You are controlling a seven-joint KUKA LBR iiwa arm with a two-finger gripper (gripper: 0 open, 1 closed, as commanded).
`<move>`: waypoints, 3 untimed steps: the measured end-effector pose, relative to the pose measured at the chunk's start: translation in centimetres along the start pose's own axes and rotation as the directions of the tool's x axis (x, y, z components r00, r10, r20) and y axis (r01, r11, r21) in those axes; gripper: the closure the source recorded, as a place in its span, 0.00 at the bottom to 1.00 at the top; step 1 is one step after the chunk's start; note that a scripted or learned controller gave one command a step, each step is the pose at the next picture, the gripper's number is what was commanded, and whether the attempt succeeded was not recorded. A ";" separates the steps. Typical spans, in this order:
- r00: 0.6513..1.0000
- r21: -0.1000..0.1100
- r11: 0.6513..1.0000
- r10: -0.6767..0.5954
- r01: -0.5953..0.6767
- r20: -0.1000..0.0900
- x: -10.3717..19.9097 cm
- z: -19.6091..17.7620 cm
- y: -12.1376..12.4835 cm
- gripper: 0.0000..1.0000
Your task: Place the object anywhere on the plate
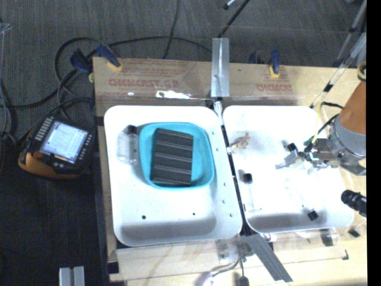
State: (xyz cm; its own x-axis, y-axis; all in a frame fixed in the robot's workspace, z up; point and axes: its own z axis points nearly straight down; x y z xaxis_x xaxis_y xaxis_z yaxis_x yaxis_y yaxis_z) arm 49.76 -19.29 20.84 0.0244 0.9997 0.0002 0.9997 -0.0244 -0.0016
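Observation:
A blue plate lies in the left bin. A dark ridged rectangular block rests flat on the middle of the plate. My gripper hangs over the middle of the right bin, far to the right of the plate. It is open, with nothing between its fingers. The grey arm with its orange band reaches in from the right edge.
A clear small bottle lies left of the plate, against its rim. In the right bin are a tan scrap, a small black piece, a clear item and another black piece. A metal divider post stands behind the bins.

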 end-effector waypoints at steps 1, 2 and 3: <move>0.994 0.003 0.994 0.114 -0.114 0.000 10.9 2.6 -1.7 0.00; 0.999 0.001 0.999 0.046 -0.046 0.002 5.4 -1.5 -1.6 0.00; 0.999 -0.002 0.999 0.053 -0.053 0.005 -0.7 -11.1 0.8 0.00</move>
State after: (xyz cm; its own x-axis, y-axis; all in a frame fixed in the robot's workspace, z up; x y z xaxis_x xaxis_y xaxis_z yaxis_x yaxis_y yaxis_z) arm 50.61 -20.06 31.92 0.0778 0.9970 -0.0045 0.9970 -0.0778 0.0000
